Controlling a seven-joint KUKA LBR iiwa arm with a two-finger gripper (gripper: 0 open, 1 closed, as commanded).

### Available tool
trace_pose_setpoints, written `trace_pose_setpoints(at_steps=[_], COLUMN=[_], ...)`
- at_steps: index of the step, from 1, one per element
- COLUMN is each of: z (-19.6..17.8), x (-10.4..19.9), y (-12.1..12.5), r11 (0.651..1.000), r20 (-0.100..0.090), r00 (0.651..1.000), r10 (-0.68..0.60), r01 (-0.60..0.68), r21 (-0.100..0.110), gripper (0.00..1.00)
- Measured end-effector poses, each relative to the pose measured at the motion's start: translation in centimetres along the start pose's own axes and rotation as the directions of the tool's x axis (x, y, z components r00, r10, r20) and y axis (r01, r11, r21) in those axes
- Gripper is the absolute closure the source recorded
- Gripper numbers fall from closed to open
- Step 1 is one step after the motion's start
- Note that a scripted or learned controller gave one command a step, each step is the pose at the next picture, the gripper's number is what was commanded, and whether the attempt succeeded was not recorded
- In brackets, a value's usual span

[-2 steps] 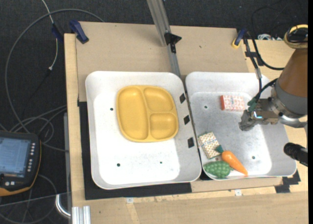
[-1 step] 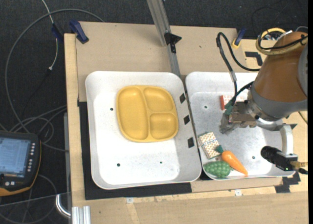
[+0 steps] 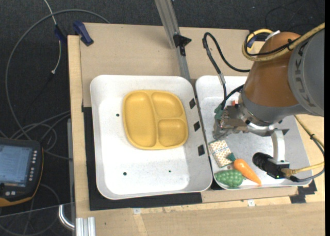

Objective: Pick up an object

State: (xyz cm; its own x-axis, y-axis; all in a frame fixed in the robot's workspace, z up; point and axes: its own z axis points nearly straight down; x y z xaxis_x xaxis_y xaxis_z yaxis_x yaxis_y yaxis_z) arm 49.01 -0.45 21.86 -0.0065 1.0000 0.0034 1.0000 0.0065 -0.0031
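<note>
In the right bin (image 3: pixel 206 88) lie three small things near its front left corner: a pale patterned card-like packet (image 3: pixel 220 152), an orange toy carrot (image 3: pixel 246 170) and a green bumpy toy vegetable (image 3: pixel 229 178). My gripper (image 3: pixel 227 123) hangs low over the bin's left part, just behind the packet, under the grey arm with its orange band. Its fingertips are hidden among the metal parts, and nothing shows between them.
The left bin (image 3: pixel 108 142) holds a yellow three-compartment plate (image 3: pixel 154 118). A metal pole (image 3: pixel 166 11) slants down to the gap between the bins. Cables loop over the bench behind the right bin.
</note>
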Motion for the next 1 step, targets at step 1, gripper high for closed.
trace_pose_setpoints(at_steps=[1], z=[0.69], x=[5.49], y=[-0.17], r11=[1.000], r20=[0.000], r00=[1.000], r10=[0.000], r01=[0.000], r21=[0.002], gripper=[1.00])
